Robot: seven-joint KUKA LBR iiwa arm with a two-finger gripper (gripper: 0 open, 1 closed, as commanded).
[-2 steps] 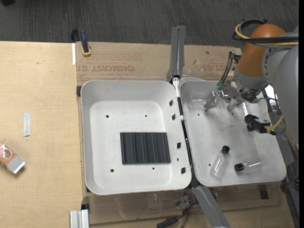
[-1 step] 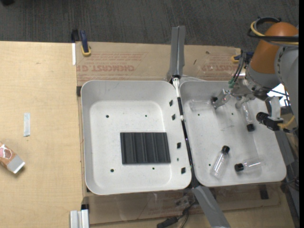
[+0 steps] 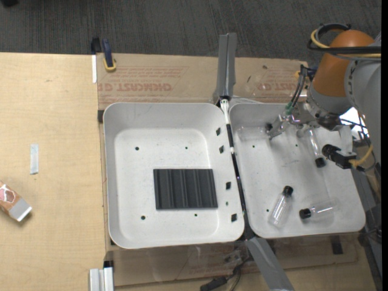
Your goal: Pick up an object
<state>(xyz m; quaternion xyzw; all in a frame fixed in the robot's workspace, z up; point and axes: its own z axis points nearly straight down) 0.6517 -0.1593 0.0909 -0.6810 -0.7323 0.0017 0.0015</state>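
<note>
1. Nearest the camera, two clear vials with black caps lie in the right bin (image 3: 254, 223): one vial (image 3: 280, 205) slants with its cap up and away, the other vial (image 3: 315, 211) lies almost crosswise, cap to the left.
2. Above the bin's far right part hangs the claw (image 3: 303, 126); whether it is wide or narrow I cannot tell, and nothing shows between its tips.
3. Both vials lie toward the camera from the claw, well apart from it; the crosswise one is more directly below.
4. A dark ribbed block (image 3: 185, 188) sits in the left bin (image 3: 121, 162), farther off.
</note>
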